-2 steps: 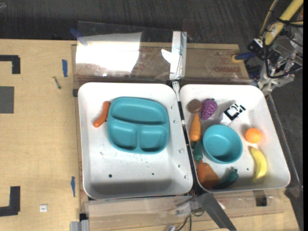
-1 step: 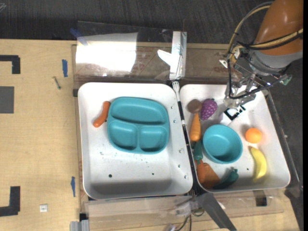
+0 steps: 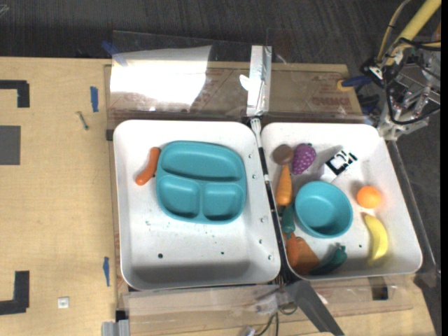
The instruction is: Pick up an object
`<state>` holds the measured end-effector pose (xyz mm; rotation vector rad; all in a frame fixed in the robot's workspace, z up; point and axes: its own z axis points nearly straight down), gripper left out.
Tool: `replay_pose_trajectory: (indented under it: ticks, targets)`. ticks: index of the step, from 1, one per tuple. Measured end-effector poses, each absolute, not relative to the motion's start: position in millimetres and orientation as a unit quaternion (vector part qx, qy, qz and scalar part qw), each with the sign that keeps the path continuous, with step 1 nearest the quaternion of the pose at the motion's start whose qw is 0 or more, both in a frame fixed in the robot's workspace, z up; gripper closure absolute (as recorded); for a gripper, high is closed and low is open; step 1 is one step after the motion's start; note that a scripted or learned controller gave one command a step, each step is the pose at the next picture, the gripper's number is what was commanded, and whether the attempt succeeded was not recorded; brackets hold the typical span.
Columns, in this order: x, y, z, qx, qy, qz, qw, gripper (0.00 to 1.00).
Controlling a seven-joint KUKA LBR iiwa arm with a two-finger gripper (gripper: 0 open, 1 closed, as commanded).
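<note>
left bin (image 3: 133,257): the 9 o'clock half of the bench (image 3: 49,187), holding a teal divided plate (image 3: 201,180) and an orange carrot-like piece (image 3: 148,166).
orange carrot-like piece: just beside the plate's 9 o'clock edge, long axis running from 1 o'clock down to 7 o'clock, fatter end at 7 o'clock.
right bin (image 3: 399,187): touching the left bin along the centre seam, crowded with toy food.
teal bowl (image 3: 323,208): upright, middle of the right bin.
banana (image 3: 378,236): at the bowl's 4 o'clock, long axis near 12 to 6 o'clock, curve bulging toward 3 o'clock.
orange ball (image 3: 369,197): just at 12 o'clock of the banana.
purple grapes (image 3: 303,158): at the bowl's 11 o'clock, beside a brown piece (image 3: 282,154).
long orange piece (image 3: 284,185): along the seam wall, axis 12 to 6 o'clock.
black-and-white piece (image 3: 341,162): at the bowl's 1 o'clock, tilted.
orange-brown piece (image 3: 301,252) and dark green piece (image 3: 332,257): at the bowl's 6 o'clock, touching each other.
gripper (image 3: 406,93): among cables at 2 o'clock, outside the right bin's far corner, well apart from every object; whether the jaws stand apart or together cannot be told.
</note>
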<state>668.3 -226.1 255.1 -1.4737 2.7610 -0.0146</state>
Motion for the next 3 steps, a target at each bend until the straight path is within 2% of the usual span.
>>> replay_pose_trajectory:
  ticks: [1, 2, 3]
  targets:
    - [668.9, -151.2, 229.1, -0.464, 0.886, 0.0011, 0.003, 1.00]
    - [668.1, -226.0, 308.7, -0.470, 0.882, -0.0052, 0.006, 1.00]
    - [666.8, -195.4, 198.1, -0.447, 0.895, 0.0032, 0.000, 1.00]
